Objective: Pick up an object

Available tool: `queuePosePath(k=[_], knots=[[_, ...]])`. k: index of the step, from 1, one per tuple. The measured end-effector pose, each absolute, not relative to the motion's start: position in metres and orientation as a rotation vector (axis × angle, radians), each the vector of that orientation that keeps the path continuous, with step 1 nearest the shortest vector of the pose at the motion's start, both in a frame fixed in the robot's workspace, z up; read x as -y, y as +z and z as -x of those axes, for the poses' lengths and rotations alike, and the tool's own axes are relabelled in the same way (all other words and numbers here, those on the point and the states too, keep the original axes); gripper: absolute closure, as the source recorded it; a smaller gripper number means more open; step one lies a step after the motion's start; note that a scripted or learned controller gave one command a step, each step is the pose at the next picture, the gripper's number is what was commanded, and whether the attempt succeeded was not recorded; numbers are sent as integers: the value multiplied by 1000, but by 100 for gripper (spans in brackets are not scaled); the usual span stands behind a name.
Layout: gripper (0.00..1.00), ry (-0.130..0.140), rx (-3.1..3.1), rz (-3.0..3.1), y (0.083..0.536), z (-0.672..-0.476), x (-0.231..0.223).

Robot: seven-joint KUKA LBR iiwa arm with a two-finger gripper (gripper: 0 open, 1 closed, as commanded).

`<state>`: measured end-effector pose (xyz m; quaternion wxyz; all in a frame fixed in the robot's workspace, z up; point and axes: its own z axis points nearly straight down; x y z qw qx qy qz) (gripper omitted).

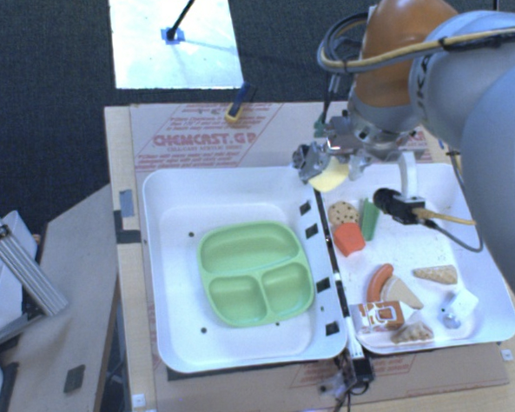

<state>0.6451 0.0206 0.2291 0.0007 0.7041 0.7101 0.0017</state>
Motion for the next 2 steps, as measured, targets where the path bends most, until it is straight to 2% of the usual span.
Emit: queuePosePath(k=[1, 2], knots=[[100, 5, -2228, -2212, 234, -664, -44], [100, 3, -2227, -2213, 229, -667, -55]])
